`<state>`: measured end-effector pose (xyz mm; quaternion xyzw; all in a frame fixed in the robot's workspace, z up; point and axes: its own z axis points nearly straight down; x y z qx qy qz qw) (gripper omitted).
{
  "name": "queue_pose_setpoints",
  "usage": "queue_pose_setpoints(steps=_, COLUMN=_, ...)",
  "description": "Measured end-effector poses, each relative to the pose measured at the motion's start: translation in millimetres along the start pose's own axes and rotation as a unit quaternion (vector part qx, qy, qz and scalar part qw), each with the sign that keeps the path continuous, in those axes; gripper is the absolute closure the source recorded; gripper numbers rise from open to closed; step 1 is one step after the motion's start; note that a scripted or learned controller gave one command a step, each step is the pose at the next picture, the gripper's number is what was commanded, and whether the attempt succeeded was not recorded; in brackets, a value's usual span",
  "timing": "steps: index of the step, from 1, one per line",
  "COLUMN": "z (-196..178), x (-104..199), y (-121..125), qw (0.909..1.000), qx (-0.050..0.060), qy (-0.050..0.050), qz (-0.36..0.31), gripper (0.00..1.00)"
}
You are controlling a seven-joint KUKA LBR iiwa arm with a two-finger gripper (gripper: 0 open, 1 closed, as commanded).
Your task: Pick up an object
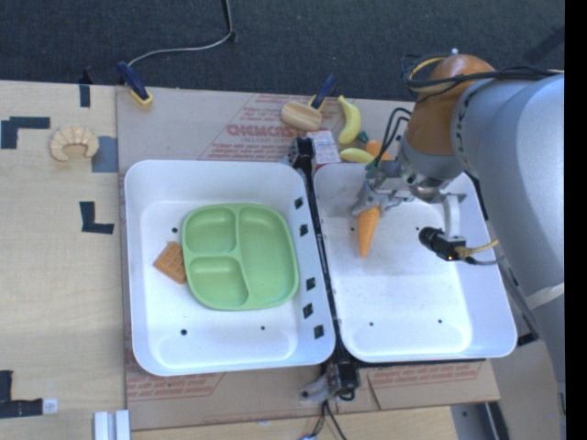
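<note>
An orange carrot (367,232) lies in the right white bin (431,310), near its back left, thick end towards the back. My gripper (374,200) is right over that thick end and meets it, reaching in from the grey arm with the orange band (440,117). The wrist hides the contact, so a hold on the carrot is not visible.
The left bin (156,328) holds a green divided plate (240,255) with an orange wedge (171,262) at its left edge. Behind the bins lie a banana (348,119), a bread roll (301,115) and a small box (323,145). A croissant (73,142) sits far left. A black cable plug (440,241) hangs over the right bin.
</note>
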<state>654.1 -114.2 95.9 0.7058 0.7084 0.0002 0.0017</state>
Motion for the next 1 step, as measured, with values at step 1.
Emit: queue_pose_setpoints(steps=1, z=-89.8, x=50.7, y=-14.2, qw=1.0000, qx=0.000, qy=0.001, qz=0.000, gripper=1.00)
